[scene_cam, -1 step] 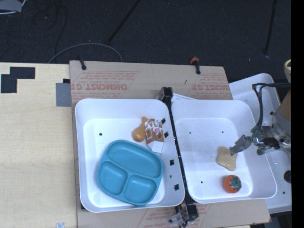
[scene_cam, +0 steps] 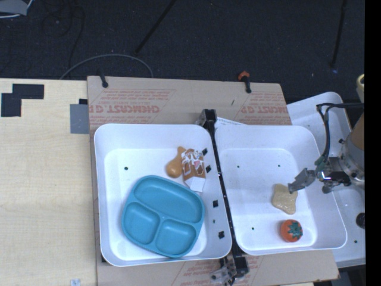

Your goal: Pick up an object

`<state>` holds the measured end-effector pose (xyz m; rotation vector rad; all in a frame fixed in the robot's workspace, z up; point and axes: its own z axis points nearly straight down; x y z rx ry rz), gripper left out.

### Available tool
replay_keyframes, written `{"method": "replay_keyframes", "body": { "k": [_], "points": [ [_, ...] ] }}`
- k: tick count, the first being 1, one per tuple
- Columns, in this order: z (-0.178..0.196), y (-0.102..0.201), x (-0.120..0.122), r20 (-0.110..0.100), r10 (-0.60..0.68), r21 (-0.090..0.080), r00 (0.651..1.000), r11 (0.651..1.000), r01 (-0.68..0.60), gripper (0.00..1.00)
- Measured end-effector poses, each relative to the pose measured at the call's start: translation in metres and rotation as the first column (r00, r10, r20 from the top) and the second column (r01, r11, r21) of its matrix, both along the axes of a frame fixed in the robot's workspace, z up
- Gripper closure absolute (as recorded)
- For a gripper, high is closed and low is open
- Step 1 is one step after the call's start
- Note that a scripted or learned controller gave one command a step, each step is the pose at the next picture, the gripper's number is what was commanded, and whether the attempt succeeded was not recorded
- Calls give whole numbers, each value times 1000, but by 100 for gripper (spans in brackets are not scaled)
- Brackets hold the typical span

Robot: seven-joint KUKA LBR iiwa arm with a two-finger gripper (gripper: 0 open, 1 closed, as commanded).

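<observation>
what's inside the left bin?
The left bin holds a blue divided tray with nothing visible in its three compartments. Behind it sit an orange-brown toy and a patterned packet. The tray's edge covers the packet's lower corner; anything beneath the tray is hidden.
</observation>
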<state>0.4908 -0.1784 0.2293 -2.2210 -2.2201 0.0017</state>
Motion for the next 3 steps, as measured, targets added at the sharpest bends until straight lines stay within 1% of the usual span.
{"method": "replay_keyframes", "body": {
  "k": [1,2,3],
  "points": [
    [-60,9,-2,-6,0,3,1000,1000,0,0],
    [-123,9,-1,-5,0,3,1000,1000,0,0],
    [-140,7,0,3,-3,-3,1000,1000,3,0]
  ]
}}
